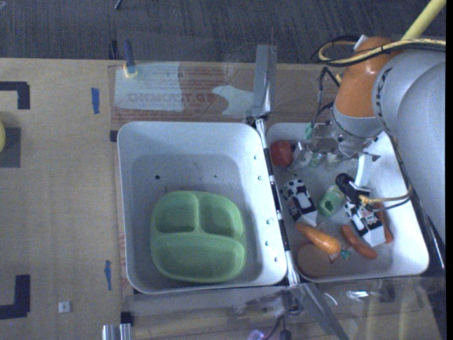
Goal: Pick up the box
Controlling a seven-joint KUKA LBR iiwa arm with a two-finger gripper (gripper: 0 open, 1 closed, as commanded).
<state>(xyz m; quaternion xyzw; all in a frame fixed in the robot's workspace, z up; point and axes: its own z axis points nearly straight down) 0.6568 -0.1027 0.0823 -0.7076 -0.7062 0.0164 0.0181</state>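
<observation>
Here the gripper hangs over the far part of the right bin, and I cannot tell if it is released or clenched. The box, black and white, lies nearer, just left of a green block and beyond a carrot. With such crowded neighbours, a descent slightly off could seize the red ball or the block instead.

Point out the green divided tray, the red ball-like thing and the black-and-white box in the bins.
green divided tray (198,236): camera view, on the ridge between its compartments.
red ball-like thing (282,152): camera view, on its rounded top.
black-and-white box (300,198): camera view, on its upper face.
</observation>
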